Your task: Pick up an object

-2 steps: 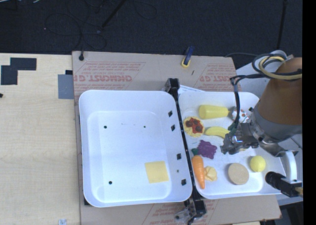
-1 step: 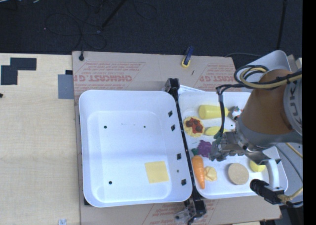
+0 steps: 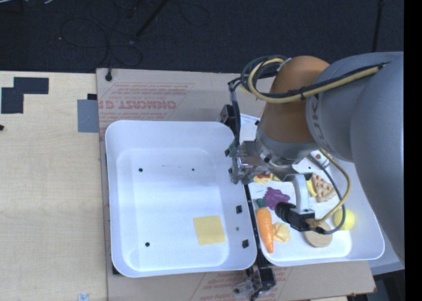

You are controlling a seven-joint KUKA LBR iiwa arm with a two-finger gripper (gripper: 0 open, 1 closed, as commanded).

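the grey arm's two-finger gripper (image 3: 254,173) hangs over the right white bin's (image 3: 369,250) left edge, grip state unclear, the orange toy carrot (image 3: 265,230) just below it, lying lengthwise along the wall.

White bins (image 3: 119,161); pale yellow square (image 3: 210,230); orange carrot (image 3: 265,226) w/ green top; purple piece (image 3: 277,197); yellow ball (image 3: 347,219); grey arm (image 3: 369,115), orange band (image 3: 293,105).

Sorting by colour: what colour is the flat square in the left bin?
Pale yellow square, camera view.
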